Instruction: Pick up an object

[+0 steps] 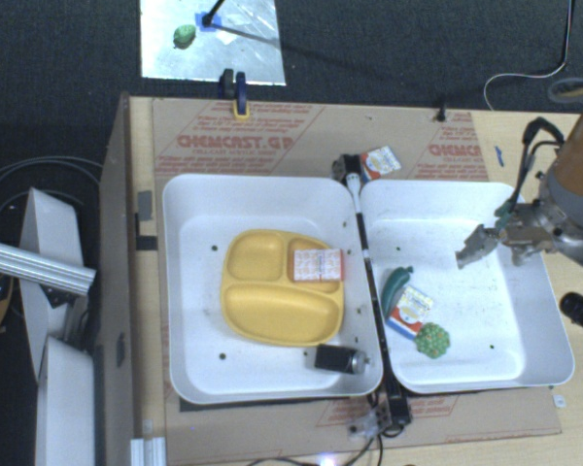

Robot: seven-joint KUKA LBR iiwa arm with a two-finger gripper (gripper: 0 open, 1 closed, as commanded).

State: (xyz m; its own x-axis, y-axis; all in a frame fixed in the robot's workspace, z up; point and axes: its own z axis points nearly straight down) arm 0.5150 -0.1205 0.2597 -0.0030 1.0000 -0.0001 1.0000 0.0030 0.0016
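**Lining up over the right bin for a pick**

We see the two-finger gripper point(476, 246) hanging over the right-hand shallow white plastic bin point(539, 304), toward its far right side, at the end of the grey arm with the orange band point(573, 178). Its grey fingers point(469, 249) point left and down toward the bin floor, and nothing sits between them. Whether they stand apart or together we cannot tell; the tips blur into 1 dark shape.

In our judgement the step in hand is the approach, and doing it well means choosing 1 target and coming down squarely on it. The candidates form a tight cluster of 3 near the bin's front left: a curved dark green pepper-like toy point(396, 283), a small flat red, white and blue packet point(409, 310) just beside it, and a bumpy green broccoli-like toy point(432, 341) touching the packet's near corner. The cluster lies left of the fingers and nearer the camera, apart from them, with bare bin floor between.

We would favour the broccoli-like toy: it looks rounded and tall enough to straddle, while the flat packet likely offers little to grip. The crowding risks a nudge rather than a catch, so the fingers should close across its free side.

The left-hand white bin point(189, 260) holds a yellow divided plastic tray point(262, 299), a small pink patterned card point(317, 264) on it, and a dark cylinder point(338, 359).
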